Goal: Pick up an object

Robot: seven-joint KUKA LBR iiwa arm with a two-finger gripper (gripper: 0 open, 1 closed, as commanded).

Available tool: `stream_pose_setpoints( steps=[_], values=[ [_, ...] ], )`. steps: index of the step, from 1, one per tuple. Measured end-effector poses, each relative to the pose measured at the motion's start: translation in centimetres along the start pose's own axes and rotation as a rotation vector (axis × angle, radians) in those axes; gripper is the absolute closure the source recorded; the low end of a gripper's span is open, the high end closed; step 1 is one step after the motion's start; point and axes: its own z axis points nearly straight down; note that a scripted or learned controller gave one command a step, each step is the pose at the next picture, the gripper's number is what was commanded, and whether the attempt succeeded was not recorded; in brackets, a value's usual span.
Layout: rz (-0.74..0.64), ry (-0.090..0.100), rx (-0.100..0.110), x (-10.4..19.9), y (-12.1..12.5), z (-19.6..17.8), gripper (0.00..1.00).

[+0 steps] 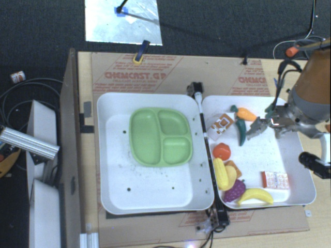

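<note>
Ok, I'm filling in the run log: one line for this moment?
end effector: over right bin, beside green pepper | held: nothing seen | carrot: by pepper | green plate: left bin

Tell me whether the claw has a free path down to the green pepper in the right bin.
Probably yes. The claw hangs just beside the green pepper, nothing lies on the pepper, and only the carrot sits close at its upper end, which might get nudged.

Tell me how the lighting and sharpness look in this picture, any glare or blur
Camera view: lighting is even and soft, with faint shadows inside the white bins; a shiny sheet on the dark floor up top glares brightly; the claw looks slightly soft, while the green plate and banana are reasonably sharp.
</note>
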Motion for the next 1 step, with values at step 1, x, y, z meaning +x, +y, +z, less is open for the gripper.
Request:
stream_pose_setpoints(
  steps=[1],
  values=[
    [-0.003,-0.001,0.001,-0.72,5.63,7.28,0.00]
  ],
)
